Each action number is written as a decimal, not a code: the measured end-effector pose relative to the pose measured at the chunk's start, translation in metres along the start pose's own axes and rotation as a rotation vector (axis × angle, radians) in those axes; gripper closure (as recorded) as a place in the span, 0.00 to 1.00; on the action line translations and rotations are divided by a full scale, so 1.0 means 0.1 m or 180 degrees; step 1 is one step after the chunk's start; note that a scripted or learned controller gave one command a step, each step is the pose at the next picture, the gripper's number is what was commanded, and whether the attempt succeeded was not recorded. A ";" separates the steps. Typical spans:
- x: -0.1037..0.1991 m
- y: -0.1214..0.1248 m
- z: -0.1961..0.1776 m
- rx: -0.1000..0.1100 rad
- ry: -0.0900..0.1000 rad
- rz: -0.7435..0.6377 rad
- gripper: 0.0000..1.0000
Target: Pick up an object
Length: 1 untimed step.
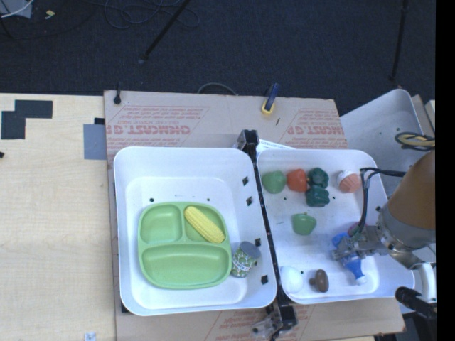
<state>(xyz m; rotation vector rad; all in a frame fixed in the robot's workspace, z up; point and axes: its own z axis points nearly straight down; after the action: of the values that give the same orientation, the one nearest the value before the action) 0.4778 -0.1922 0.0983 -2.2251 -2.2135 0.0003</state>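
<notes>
Hovering low over the right bin (pixel 377 165), the hand (pixel 350 253) sits at a blue object (pixel 355 268), presumably targeting it; its grip cannot be told.

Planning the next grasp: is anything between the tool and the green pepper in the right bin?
Nothing visible. The tool sits right of the green pepper, with bare bin floor between; the brown item lies below that line.
</notes>
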 end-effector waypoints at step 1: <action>0.07 -0.02 -0.45 -0.0009 -0.0005 -0.0019 1.00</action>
<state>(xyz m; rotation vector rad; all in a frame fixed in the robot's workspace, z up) 0.4756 -0.1853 0.1435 -2.2205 -2.2222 -0.0011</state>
